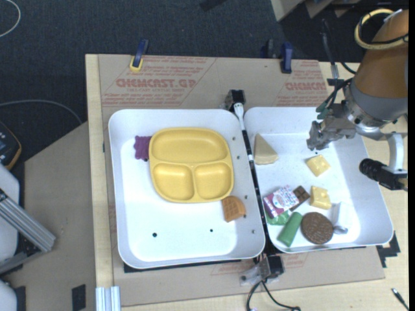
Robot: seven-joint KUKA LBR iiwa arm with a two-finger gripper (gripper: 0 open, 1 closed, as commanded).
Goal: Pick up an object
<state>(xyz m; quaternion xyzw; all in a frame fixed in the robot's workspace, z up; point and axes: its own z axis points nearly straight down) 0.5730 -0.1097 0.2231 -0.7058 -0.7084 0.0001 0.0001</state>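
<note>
**Two bins, my fingers over the right one**

Nearest in the right bin lie a brown round cookie, a green cylinder and a pink packet. Farther back sits a pale yellow cheese cube, just below my gripper; I cannot tell how my fingers stand. The left bin holds a yellow divided tray.

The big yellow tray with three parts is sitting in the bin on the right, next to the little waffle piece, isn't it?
Not quite. The camera view shows the yellow tray in the left bin, not the right one. The rest is right: it has three parts, and the waffle piece sits beside it.
</note>
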